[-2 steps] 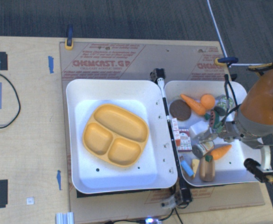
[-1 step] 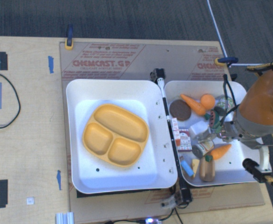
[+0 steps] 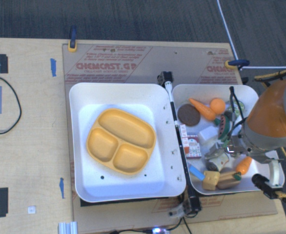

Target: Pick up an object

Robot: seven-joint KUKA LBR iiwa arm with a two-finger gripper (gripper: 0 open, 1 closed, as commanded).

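Observation:
The right bin [image 3: 192,92] holds a pile of small things: a brown disc [image 3: 188,114], an orange carrot [image 3: 203,108], an orange ball [image 3: 217,105], a red-and-white packet [image 3: 192,146], a tan block [image 3: 211,180] and a small orange piece [image 3: 243,165]. My gripper [image 3: 224,149] reaches down into the middle of this pile from the right, under the orange-banded wrist [image 3: 272,116]. Clutter and the wrist hide its tips.
The left bin [image 3: 84,106] holds a yellow three-part plate [image 3: 121,140]. A black divider with clamps runs between the bins [image 3: 174,126]. Cables hang beside the wrist. The bench to the left carries a black wire and tape marks.

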